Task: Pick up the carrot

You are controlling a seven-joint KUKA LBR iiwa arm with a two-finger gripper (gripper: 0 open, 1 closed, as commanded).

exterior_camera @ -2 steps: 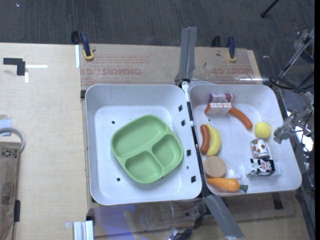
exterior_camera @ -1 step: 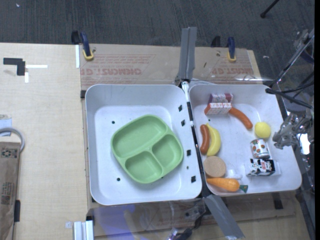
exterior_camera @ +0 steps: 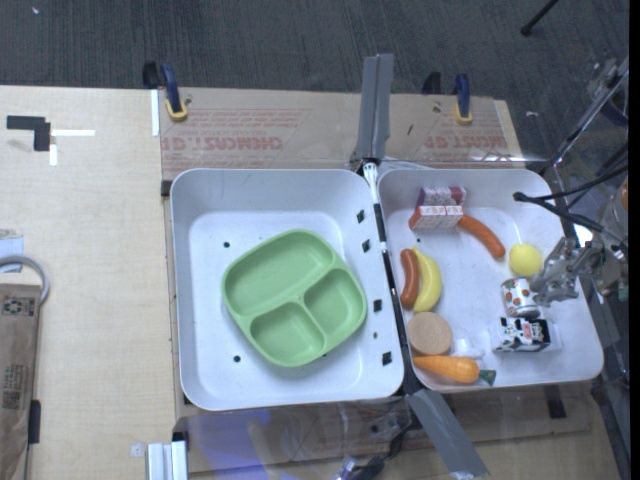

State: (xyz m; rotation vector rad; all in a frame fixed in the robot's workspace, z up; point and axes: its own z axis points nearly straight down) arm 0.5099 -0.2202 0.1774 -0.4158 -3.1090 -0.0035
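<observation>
The carrot (exterior_camera: pixel 447 369) is lying at the six o'clock edge of the right bin (exterior_camera: pixel 590 360), its green stub pointing toward three o'clock and its body nearly touching the bin's low wall. Just beyond it, a round tan cookie-like disc (exterior_camera: pixel 431 333) is sitting almost against the carrot's top side, so a descending tool is risking a pinch on both at once, or a nudge that is pushing the carrot into the corner.

Toward three o'clock from there, a black-and-white carton (exterior_camera: pixel 523 334) and a small patterned can (exterior_camera: pixel 516 294) are crowding the tool (exterior_camera: pixel 558 280), which is hovering at the bin's three o'clock side, well apart from the carrot; whether its tips are spread or closed I cannot tell. A sweep from there toward the carrot is likely to be knocking the carton over on the way.

Farther on, a banana (exterior_camera: pixel 429 281) beside a red sausage (exterior_camera: pixel 408 276), a lemon (exterior_camera: pixel 526 259), an orange sausage (exterior_camera: pixel 482 235) and a pink box (exterior_camera: pixel 439 209) are lying toward twelve o'clock; the orange sausage is looking enough like the carrot to be drawing a mistaken grasp. In the left bin (exterior_camera: pixel 190 298) a green divided plate (exterior_camera: pixel 293 298) is resting on the bench (exterior_camera: pixel 80 218) side.
</observation>
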